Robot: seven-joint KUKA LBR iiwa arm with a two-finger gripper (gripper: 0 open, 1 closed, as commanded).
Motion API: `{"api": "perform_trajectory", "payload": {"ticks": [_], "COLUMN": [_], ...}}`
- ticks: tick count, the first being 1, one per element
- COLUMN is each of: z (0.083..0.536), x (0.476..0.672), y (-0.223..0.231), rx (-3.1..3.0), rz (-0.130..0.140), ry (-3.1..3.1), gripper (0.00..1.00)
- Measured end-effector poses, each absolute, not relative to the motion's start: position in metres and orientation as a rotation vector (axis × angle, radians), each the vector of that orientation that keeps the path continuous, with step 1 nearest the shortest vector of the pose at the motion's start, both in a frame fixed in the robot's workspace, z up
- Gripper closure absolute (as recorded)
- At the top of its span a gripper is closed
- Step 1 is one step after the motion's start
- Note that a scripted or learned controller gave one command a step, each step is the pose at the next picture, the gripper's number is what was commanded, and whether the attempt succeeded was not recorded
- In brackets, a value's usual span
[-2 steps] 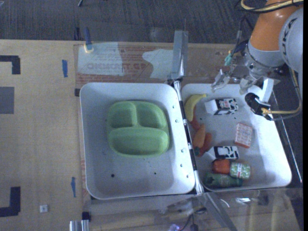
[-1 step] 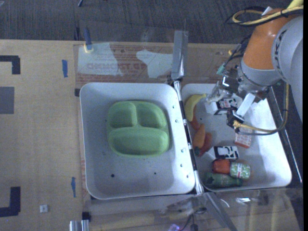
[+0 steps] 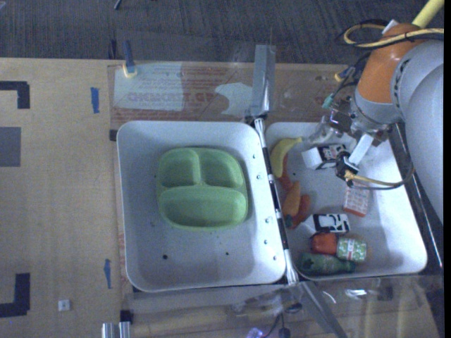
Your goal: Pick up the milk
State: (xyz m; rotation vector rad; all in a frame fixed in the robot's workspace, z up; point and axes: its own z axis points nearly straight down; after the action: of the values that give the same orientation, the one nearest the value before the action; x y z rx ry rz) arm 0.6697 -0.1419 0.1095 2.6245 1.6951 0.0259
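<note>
The milk (image 3: pixel 321 155) is a small white carton with black patches, lying on its side near the back of the right bin (image 3: pixel 405 241). My gripper (image 3: pixel 337 148) comes in from the right and sits directly over the carton's right end, at or touching it. The wrist hides how the carton is met. A second black-and-white carton (image 3: pixel 330 222) lies further forward in the same bin.
A yellow banana (image 3: pixel 282 153) lies just left of the milk, with orange-red pieces (image 3: pixel 294 201) below it. An orange-white packet (image 3: pixel 356 201), a red item (image 3: pixel 323 243), a green can (image 3: pixel 351 248) and a green vegetable (image 3: pixel 324 264) crowd the front. The left bin (image 3: pixel 137 248) holds a green divided plate (image 3: pixel 202 187).
</note>
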Motion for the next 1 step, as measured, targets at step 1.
{"api": "perform_trajectory", "payload": {"ticks": [1], "z": [0.124], "x": [0.6725], "y": [-0.1415], "rx": [2.614], "rz": [0.032], "ry": [1.695], "gripper": [1.0]}}
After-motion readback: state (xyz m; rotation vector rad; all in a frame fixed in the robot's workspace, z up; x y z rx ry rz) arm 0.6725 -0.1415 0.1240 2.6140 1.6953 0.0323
